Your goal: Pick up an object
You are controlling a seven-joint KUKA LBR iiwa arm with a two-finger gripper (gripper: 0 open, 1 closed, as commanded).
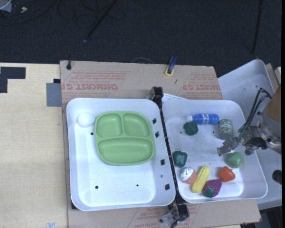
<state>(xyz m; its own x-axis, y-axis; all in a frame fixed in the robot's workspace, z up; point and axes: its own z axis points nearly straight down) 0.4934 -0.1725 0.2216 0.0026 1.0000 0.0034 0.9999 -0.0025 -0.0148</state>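
My gripper [237,149] reaches in from the right over the right bin [247,110]. Its two fingers are spread apart, so it is open with nothing between them. A green round fruit [234,160] lies just below the fingertips, apart from them. Near it are a red-orange pepper [226,174], a purple grape bunch [212,187], a yellow corn cob [200,178] and a white-and-orange toy [187,175]. A dark green pepper [179,158] lies at the bin's left wall. Farther back sit a blue bottle [203,119], a dark green lump [190,128] and a small can [224,127].
The left bin [80,175] holds a light green divided plate [124,137] and a white ball [85,119] in its back left corner. A black divider [164,141] runs between the bins. Cardboard [114,82] lies under both.
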